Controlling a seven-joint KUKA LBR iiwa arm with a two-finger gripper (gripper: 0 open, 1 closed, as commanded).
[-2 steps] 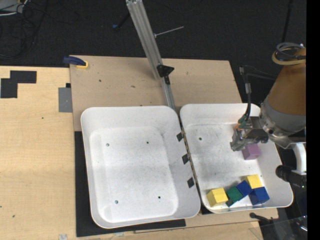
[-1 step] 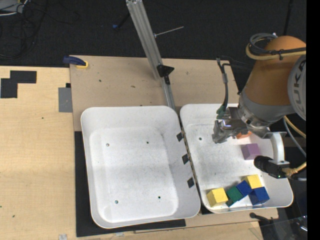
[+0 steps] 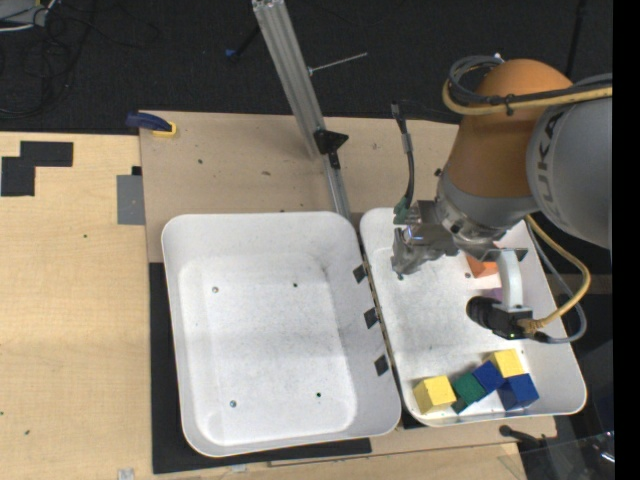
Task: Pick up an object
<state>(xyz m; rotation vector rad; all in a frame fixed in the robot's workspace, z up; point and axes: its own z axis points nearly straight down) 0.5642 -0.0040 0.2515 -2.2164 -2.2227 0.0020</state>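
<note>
1. The bench (image 3: pixel 250 163) carries two shallow white bins side by side, with a slanted aluminium rail (image 3: pixel 295 78) rising from behind their shared edge.
2. The arm (image 3: pixel 520 158), grey with an orange band, enters from the right and hangs over the upper half of the right bin (image 3: pixel 420 368).
3. The left bin (image 3: pixel 265 328) sits beside the right bin; three small black clips (image 3: pixel 368 316) lie along the seam between them.
4. The gripper (image 3: pixel 405 258) points down over the upper left part of the right bin floor. No object is visible between its fingers; whether they are apart or together cannot be told from this view.
5. A black cylindrical fitting (image 3: pixel 492 316) with a yellow cable sits at the wrist's near side, above the right bin.
6. The blocks lie in the near right corner of the right bin, well apart from the gripper:
   - a yellow block (image 3: pixel 434 393) at the left;
   - a green block (image 3: pixel 468 390) just beside it;
   - a blue block (image 3: pixel 517 393) at the right, with another blue block and a yellow block packed close against them.
7. An orange block (image 3: pixel 483 266) shows partly under the wrist.
</note>
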